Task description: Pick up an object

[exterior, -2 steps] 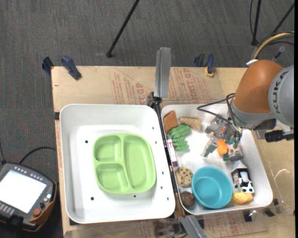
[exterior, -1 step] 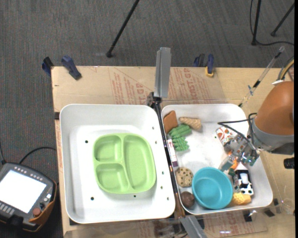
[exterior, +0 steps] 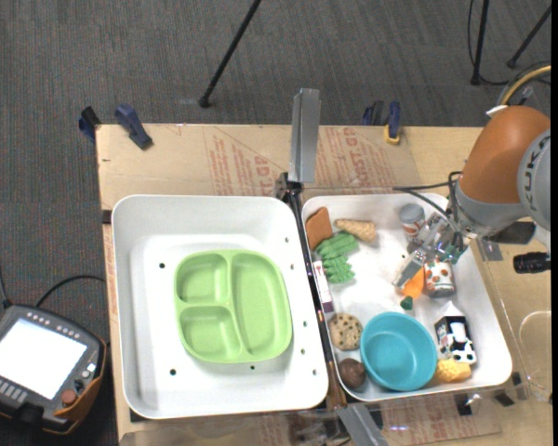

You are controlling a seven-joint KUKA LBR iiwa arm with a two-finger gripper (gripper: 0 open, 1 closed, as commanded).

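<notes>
**Arm Dips Into Crowded Bin, Target Still Unclear**

Nearest you, at the bottom left, a grey tablet (exterior: pixel 39 365) sits on the floor beside the bench. Next up, the left bin (exterior: pixel 139 221) carries a green divided plate (exterior: pixel 232 305). Across the divider, the right bin (exterior: pixel 391 203) is packed: a brown lump (exterior: pixel 352 372), a cookie (exterior: pixel 345 331), a blue bowl (exterior: pixel 398 349), a yellow piece (exterior: pixel 453 371) and a black-and-white carton (exterior: pixel 457 340) along the near side.

Further back, the gripper (exterior: pixel 426 256) hangs over a small patterned can (exterior: pixel 439 280) with an orange piece (exterior: pixel 411 286) just beside it; you cannot tell how its pincer stands, nor whether it pinches anything. That can looks the likeliest pick: probably light, stiff and smooth, so take it across its round sides. Green leaves (exterior: pixel 338 254), a brown slab (exterior: pixel 318 226), a tan cone (exterior: pixel 356 229) and a second can (exterior: pixel 411 217) lie beyond.

Cardboard (exterior: pixel 214 156) covers the bench, clamps (exterior: pixel 130 125) hold its far edge, and stand legs (exterior: pixel 237 45) cross the dark carpet (exterior: pixel 93 45) behind.
</notes>
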